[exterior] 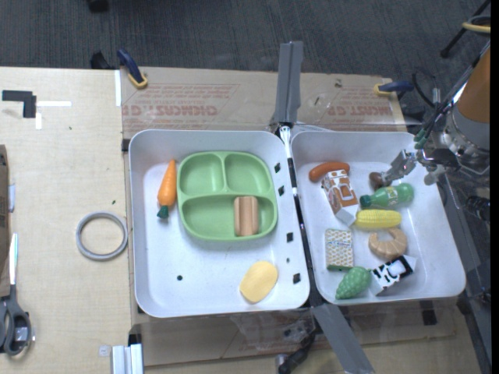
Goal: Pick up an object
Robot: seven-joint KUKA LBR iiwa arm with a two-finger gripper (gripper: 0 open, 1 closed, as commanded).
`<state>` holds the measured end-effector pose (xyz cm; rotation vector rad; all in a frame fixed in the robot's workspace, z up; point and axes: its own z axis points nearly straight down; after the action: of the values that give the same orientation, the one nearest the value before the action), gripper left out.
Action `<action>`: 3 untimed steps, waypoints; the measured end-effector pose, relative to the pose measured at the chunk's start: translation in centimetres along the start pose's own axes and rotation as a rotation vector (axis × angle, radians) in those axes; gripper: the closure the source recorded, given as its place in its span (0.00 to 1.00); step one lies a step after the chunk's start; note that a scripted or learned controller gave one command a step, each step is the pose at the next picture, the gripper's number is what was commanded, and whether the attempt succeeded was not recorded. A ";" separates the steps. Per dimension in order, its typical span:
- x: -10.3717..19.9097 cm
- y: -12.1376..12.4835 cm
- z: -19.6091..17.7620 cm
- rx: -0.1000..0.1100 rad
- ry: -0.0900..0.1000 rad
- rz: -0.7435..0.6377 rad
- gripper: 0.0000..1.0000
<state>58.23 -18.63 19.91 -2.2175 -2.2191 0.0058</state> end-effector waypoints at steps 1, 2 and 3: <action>1.9 -2.0 11.0 -0.001 0.000 -0.089 0.00; -0.3 -6.1 11.0 -0.002 0.001 -0.141 0.00; 2.7 -10.5 11.0 -0.002 0.001 -0.080 0.00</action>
<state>47.69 -15.89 8.98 -2.1273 -2.3072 0.0020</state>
